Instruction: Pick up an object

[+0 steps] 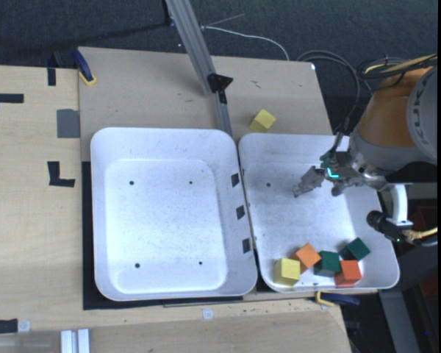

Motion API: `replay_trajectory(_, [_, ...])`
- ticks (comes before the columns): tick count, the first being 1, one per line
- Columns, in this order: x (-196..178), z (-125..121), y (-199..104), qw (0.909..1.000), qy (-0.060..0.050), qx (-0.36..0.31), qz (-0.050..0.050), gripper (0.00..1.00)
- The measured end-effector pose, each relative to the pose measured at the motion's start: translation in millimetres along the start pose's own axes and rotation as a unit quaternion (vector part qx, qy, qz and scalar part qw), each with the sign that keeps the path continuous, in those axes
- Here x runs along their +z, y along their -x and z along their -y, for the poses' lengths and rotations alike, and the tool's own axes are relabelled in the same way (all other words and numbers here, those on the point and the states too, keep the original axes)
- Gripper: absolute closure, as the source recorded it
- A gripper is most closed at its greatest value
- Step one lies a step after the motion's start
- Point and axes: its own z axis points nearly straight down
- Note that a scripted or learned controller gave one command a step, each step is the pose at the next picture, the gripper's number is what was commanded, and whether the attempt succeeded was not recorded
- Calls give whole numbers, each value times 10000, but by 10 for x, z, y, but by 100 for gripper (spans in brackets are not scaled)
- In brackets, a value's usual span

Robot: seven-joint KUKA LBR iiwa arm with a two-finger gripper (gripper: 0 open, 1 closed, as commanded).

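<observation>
Several small blocks lie in the near right corner of the right bin (pixel 279 160): a yellow block (pixel 287 270), an orange block (pixel 307 254), a green block (pixel 328 262), a red-orange block (pixel 349 271) and a dark green block (pixel 357 248). My gripper (pixel 317 189) hangs over the middle of the right bin, well behind the blocks. It is open, its fingers (pixel 301 188) spread apart with nothing between them.
Another yellow block (pixel 263 120) rests on the bench behind the right bin. The left bin (pixel 103 197) stands beside it. A grey metal bar (pixel 198 43) slants down to the gap between the bins. Cables run at the back right.
</observation>
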Motion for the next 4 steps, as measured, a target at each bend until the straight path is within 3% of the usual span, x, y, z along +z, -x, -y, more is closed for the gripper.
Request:
replay_trajectory(1, [230, -315, -475, 10000, -3, -28, -4, 0])
replay_trajectory(2, [-235, -79, -1478, 10000, 8, -45, -14, 0])
replay_trajectory(3, [-214, -145, -1171, 10000, -1, 5, 7, 0])
replay_trajectory(4, [-217, -810, -1034, 10000, 16, -7, 9, 0])
